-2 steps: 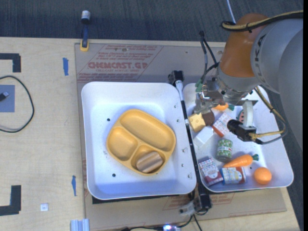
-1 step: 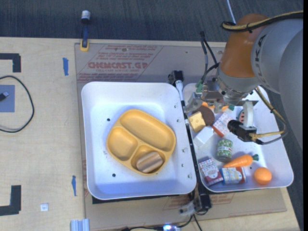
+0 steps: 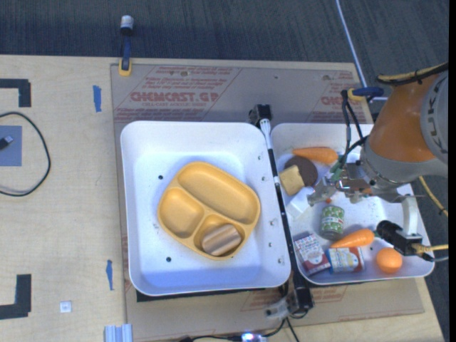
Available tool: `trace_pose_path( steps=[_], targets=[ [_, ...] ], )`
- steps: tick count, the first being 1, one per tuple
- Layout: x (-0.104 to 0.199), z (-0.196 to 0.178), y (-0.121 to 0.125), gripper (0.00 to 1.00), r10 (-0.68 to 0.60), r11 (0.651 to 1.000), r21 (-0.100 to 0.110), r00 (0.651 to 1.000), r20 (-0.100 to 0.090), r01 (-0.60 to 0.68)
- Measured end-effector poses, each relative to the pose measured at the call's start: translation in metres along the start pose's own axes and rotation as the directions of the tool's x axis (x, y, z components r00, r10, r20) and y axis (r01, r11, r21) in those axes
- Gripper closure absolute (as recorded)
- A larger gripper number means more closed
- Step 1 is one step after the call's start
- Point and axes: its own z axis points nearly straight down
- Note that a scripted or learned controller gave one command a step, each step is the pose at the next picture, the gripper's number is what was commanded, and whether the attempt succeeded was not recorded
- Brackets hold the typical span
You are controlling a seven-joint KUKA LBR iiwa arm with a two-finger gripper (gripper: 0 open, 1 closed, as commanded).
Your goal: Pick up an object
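pincer [image 3: 329, 192] low in the right bin [image 3: 417, 271], whether open or closed I can't tell, nothing seen in it | green can [image 3: 332, 219] just below it | yellow block [image 3: 291, 180] to its left | carrot [image 3: 352, 239] beyond the can | arm [image 3: 410, 130] above-right

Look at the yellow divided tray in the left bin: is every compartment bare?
No. A brown bread roll lies in one small compartment of the yellow tray.

Arm over right bin [image 3: 422, 271], gripper [image 3: 329, 189] low among clutter. Green can [image 3: 332, 219] just below it, yellow block [image 3: 291, 180] left, carrot [image 3: 351, 239] and orange ball [image 3: 389, 260] further below. Yellow tray [image 3: 206, 209] in left bin [image 3: 135, 191].
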Motion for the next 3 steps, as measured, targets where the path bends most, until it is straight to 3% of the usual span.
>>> trace_pose_path(
  steps=[1,2,3],
  targets=[
    [-0.007,0.065,-0.019,0.0,-0.001,1.0,-0.004,1.0,-0.001,0.001],
    [-0.018,0.064,-0.052,0.0,0.0,1.0,-0.007,1.0,0.001,0.0],
    [-0.019,0.054,-0.05,1.0,0.0,1.0,-0.013,1.0,0.002,0.0]
  ],
)
